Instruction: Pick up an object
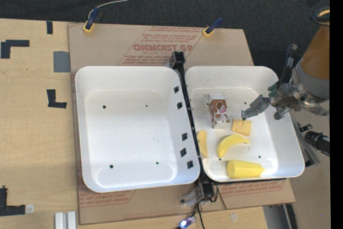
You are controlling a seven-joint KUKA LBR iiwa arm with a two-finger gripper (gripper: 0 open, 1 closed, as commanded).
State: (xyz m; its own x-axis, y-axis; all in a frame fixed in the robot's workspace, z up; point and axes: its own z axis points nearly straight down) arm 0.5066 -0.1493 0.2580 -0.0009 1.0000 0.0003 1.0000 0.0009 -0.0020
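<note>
Cardboard-topped bench (161, 45) | R bin (268, 75): banana (231, 143), box (218, 111) | fingers (251, 111) state unclear, prob. holding nothing

Arm (316, 69): grey body with an orange band above the wrist and a pale ring at the band's top edge. Gripper (257, 107): dark grey, slim metal fingers, black fittings and brackets around the wrist.
</note>
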